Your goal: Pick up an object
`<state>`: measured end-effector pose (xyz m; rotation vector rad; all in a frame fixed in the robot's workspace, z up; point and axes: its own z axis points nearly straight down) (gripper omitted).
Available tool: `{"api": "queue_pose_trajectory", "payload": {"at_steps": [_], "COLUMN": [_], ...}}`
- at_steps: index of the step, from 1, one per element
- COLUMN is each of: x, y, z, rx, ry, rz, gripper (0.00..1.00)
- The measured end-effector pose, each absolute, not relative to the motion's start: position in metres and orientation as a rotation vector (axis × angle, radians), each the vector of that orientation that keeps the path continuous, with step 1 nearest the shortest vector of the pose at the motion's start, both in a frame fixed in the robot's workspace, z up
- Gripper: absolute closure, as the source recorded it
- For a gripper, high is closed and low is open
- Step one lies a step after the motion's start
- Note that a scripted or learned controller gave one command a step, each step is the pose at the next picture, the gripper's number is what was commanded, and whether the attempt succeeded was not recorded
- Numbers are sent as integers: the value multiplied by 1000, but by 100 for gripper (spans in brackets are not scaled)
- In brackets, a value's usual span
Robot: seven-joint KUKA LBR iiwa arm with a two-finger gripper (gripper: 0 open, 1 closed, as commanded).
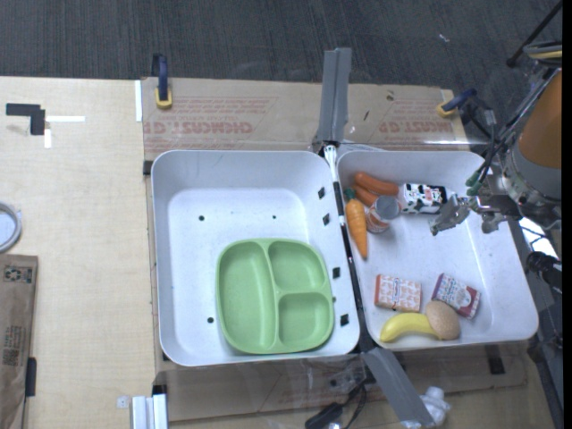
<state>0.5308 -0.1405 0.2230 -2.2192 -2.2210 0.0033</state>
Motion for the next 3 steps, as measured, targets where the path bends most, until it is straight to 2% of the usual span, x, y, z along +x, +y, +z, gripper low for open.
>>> {"api": "queue_pose_trajectory", "payload": {"at_steps": [1, 2, 3], "x": [482, 479, 479], "y": [-154, -195, -195], "z": [98, 94, 102], "rx": [-2377, -2427, -2429], "ry": [-2070, -2003, -1998], "rz": [-12, -3, -1], "gripper": [0, 0, 100]}}
